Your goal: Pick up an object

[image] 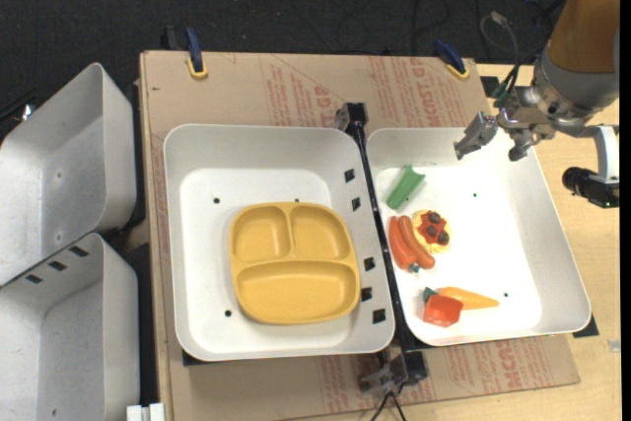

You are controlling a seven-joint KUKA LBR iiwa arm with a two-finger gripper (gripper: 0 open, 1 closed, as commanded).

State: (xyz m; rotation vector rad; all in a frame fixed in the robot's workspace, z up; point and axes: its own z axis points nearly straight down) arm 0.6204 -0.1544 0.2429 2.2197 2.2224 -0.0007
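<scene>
The gripper (497, 141) hangs over the far edge of the right bin (552, 242), fingers spread apart with nothing between them. In this bin lie a green block (405, 186), hot dogs (409, 243), a small pizza (433, 230), a carrot (469, 298) and a red piece (442, 311). The left bin (197, 163) holds a yellow tray (293, 262).

a dark speckled floor (89, 5) with loose black cables (434, 10) lies beyond the surface's (296, 74) far edge; spare white bins (59, 202) stand off its left edge.
</scene>
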